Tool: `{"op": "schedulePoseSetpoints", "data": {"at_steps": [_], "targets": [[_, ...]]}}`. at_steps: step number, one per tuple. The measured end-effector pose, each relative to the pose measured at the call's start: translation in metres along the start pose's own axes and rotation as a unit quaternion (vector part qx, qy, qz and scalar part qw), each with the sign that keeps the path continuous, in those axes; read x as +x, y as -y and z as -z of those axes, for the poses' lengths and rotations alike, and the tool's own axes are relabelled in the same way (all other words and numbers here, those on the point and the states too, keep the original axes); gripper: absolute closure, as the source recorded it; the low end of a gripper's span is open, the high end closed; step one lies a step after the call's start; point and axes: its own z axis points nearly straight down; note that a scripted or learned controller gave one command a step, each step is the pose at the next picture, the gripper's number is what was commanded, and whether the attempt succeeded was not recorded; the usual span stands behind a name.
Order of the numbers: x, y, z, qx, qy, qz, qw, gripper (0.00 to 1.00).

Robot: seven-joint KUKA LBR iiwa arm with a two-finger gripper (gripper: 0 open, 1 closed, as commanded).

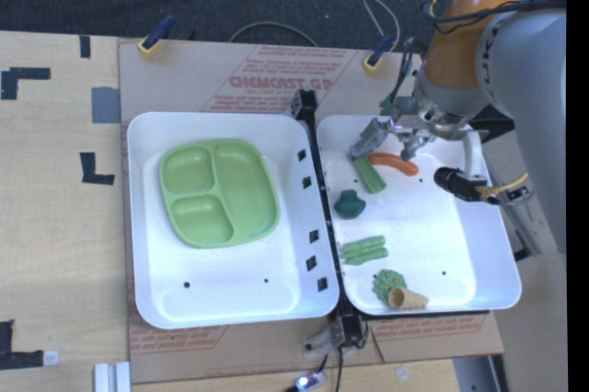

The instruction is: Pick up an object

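The jaws (394, 142) hang low over the far end of the right bin (460, 284), and we see them spread wide — one grey finger reaches to the left, the other points down near the orange piece. Nothing is between them, so we judge that the grasp is not yet made.

The thing that we would take is the orange carrot-like piece (394, 164), which lies flat on the bin floor just under the jaws. It touches, or almost touches, a green stick (370, 175) that lies at a slant beside it. This closeness is the difficulty: if the jaws close as they are, they may catch both pieces or push one away. We think it is better to turn the wrist so that the fingers close across the short side of the orange piece, to descend until the tips are beside it and not on top — and only then to close.

Further toward the near end of the same bin lie a dark green lump (350, 204), a light green bean pod (363, 249), and a leafy green piece (387, 282) touching a small cone (408, 297). They are well apart from the jaws and should not disturb.

The left bin (156, 289) holds a green divided plate (219, 192). Both bins stand on the worktop (55, 224).
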Motion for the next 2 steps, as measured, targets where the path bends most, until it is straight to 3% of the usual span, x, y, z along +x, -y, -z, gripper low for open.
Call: {"op": "schedulePoseSetpoints", "data": {"at_steps": [1,2], "targets": [[0.01,-0.003,-0.053,-0.004,0.0,0.001,1.0,0.0],[0.011,-0.004,-0.041,-0.004,0.0,0.001,1.0,1.0]]}}
